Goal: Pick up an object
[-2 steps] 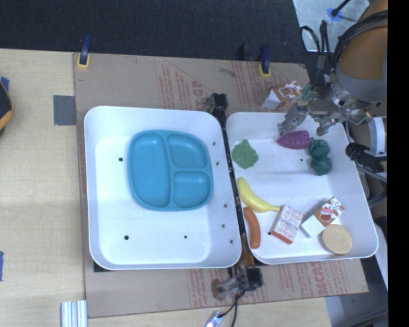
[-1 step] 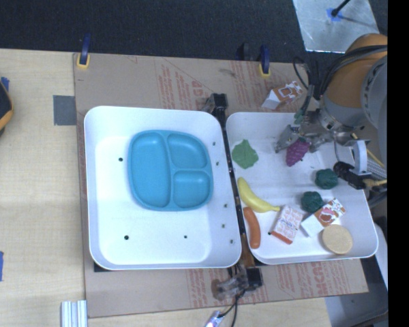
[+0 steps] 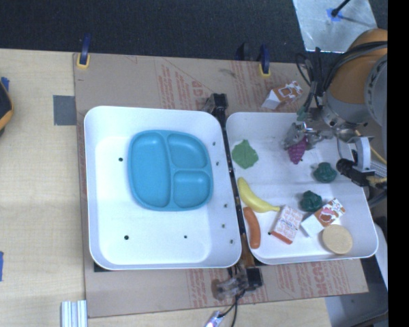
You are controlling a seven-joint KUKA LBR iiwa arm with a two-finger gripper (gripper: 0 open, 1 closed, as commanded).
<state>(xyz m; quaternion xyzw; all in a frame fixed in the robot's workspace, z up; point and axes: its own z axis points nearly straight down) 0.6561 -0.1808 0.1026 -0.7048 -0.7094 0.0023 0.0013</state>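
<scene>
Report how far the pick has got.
Done: the gripper is down in the right bin, on the purple grapes. In hand: nothing clearly; the grip on them cannot be made out. Left: securing and lifting an object; the banana and the other items lie untouched.

arm — cut off at right edge | end effector fingers — too blurred to tell

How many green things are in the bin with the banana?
3. A light green one lies near the bin's left wall, a dark one sits toward the right, another dark one lies below it. The arm might hide more.
</scene>
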